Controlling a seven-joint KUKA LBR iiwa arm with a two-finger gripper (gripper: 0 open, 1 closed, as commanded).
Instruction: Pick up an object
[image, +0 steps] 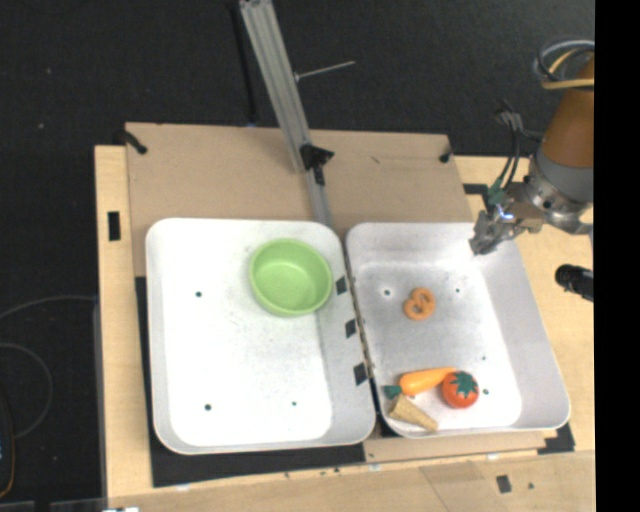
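Observation:
In the right bin (500, 300) lie a small orange pretzel (420, 303) near the middle, and along the front edge an orange carrot (424, 380), a red tomato (460, 390) and a tan cone-shaped piece (413, 413). A green bowl (290, 277) sits upright in the left bin (200, 350), toward its back right. My gripper (487, 237) hangs over the back right corner of the right bin, well away from the pretzel and the other objects. Nothing shows between its fingers.
A grey metal pole (285, 95) slants from the top centre down to the gap between the bins. A brown board (400, 185) lies behind the bins. Cables (510, 150) trail beside the arm at the right.

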